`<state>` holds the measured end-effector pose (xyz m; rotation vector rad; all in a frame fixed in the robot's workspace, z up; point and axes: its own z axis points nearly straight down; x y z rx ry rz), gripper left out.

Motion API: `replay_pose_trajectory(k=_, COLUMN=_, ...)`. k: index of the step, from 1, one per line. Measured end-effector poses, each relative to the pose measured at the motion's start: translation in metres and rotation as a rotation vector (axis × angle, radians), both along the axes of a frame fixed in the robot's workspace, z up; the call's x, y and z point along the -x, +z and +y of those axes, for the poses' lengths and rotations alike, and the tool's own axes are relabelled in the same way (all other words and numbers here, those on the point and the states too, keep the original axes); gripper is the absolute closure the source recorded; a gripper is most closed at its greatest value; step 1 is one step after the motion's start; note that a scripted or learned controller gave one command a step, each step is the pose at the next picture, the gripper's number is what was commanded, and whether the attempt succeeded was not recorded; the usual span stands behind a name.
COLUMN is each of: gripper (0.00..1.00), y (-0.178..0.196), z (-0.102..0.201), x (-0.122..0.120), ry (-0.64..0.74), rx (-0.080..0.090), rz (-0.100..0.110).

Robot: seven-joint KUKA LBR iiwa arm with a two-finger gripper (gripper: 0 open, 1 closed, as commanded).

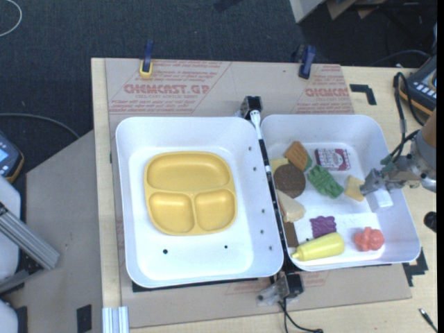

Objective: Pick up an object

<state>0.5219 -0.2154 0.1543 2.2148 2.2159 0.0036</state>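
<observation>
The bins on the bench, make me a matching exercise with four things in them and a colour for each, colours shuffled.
Things:
1. divided plate
2. round patty
3. leafy toy
4. grape bunch

Colours:
A. purple
B. green
C. yellow
D. brown

Pairs: 1-C, 2-D, 3-B, 4-A

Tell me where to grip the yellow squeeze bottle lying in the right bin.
Probably grip the yellow squeeze bottle across its round middle, coming straight down. It lies on its side near the right bin's front wall, nozzle tapering left, purple toy close behind.
</observation>
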Motion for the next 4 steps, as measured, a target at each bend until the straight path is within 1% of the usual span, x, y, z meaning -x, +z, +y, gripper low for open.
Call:
replay_pose_trajectory(k=1, gripper=1.00, y=0.064, z=-0.003, x=-0.003, ry=0.001, rx=0.000, rz=-0.001)
replay_pose_trajectory(k=2, gripper=1.00, y=0.071, z=-0.003, x=-0.003, ry=0.001, rx=-0.002, rz=0.003)
replay_pose_trajectory(k=3, gripper=1.00, y=0.079, z=0.056, x=-0.017, ry=0.007, rx=-0.004, rz=0.002)
replay_pose_trajectory(k=4, gripper=1.00, y=0.065, z=0.106, x=-0.030, ry=0.005, rx=-0.007, rz=0.011)
